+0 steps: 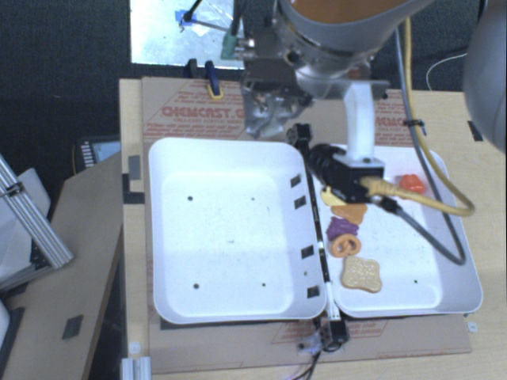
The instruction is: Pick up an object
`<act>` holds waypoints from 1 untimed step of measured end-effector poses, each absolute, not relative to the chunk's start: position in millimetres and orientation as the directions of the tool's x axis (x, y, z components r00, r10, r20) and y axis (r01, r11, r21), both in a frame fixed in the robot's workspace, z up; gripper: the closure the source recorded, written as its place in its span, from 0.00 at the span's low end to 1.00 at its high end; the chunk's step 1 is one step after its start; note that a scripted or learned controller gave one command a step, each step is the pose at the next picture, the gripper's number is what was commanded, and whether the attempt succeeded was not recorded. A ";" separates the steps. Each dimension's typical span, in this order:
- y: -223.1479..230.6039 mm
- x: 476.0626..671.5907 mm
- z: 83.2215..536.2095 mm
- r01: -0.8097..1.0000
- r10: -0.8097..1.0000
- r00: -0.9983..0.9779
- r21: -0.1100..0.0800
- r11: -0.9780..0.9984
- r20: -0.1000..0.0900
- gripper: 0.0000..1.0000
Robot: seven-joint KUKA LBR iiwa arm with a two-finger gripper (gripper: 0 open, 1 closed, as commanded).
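Pale table (450,108), right white plastic bin (432,271): my claw (265,117), open or not I cannot tell, may scatter crowded small toy foods (346,236).

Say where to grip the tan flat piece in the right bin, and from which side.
Probably from above, pinching the tan flat piece across its left and right edges: it lies flat, bin floor bare beside both, while the orange ring crowds its far edge.

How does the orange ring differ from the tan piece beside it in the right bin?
The orange ring is smaller, with a hole through it; the tan piece is larger and solid. The orange ring is bright orange; the tan piece is pale and speckled. Both lie flat in the right bin, near its left wall.
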State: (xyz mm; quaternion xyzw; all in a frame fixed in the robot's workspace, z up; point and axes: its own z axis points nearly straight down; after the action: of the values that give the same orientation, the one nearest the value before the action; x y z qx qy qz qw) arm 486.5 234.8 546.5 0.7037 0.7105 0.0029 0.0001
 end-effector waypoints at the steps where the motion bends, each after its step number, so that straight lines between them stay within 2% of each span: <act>1: 234.7 486.5 546.0 1.000 1.000 -0.011 0.003 0.011 0.003 0.00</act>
State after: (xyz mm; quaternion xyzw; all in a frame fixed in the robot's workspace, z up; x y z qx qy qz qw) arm 486.5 234.7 546.0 0.7031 0.7111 0.0024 0.0000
